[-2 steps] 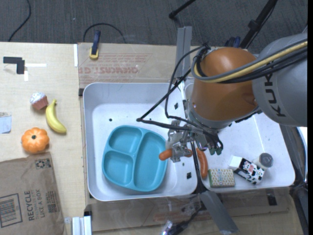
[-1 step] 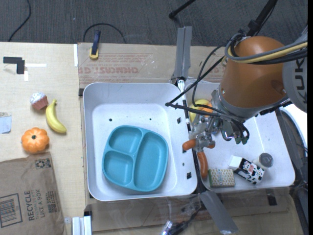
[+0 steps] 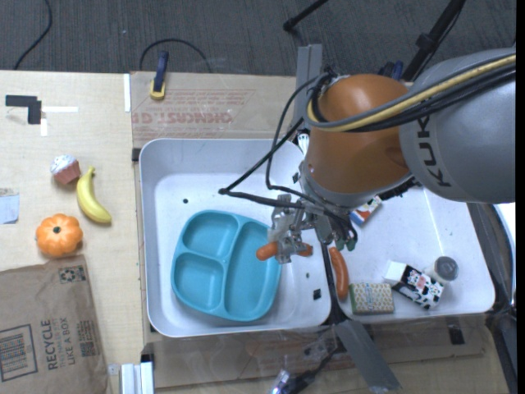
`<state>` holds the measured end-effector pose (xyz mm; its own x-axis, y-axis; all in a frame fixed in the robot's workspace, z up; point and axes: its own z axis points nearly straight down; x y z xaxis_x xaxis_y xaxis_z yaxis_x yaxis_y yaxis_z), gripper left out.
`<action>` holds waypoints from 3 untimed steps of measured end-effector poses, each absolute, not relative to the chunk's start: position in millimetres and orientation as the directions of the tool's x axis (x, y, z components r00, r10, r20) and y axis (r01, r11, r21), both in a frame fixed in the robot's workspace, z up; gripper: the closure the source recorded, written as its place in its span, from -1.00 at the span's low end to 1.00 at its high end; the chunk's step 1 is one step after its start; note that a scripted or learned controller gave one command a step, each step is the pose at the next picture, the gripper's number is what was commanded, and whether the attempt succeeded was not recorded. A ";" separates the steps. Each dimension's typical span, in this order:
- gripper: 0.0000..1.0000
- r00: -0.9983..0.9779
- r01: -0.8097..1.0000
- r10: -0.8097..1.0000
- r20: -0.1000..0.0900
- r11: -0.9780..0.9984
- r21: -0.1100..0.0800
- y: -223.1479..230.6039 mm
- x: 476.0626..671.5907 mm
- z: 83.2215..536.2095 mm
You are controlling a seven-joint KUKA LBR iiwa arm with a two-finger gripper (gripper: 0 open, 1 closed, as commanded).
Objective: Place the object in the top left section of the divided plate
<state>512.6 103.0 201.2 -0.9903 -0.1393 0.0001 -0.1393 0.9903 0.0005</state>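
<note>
Claw [image 3: 285, 249] clamped on carrot [image 3: 271, 251] at plate's [image 3: 205, 294] 3 o'clock rim; looks light, stiff, prob slick toy, so grip mid-body, not the tapered ends.

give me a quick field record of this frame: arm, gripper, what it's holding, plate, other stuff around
arm: grey KUKA arm reaching in from the right
gripper: gripper over the plate's right edge
held: orange carrot-like object between the fingers
plate: blue divided plate in the left bin, nothing in its sections
right bin: hot dog, sponge, cow-print carton
bench at left: banana, small pumpkin, cupcake
</note>
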 end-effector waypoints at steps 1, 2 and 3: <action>1.00 -0.961 -0.277 -0.277 0.000 0.961 0.000 110.6 484.4 200.5; 1.00 -0.956 -0.293 -0.293 -0.001 0.956 0.000 41.8 489.6 191.6; 1.00 -0.816 -0.578 -0.578 0.000 0.816 0.002 99.0 490.9 139.6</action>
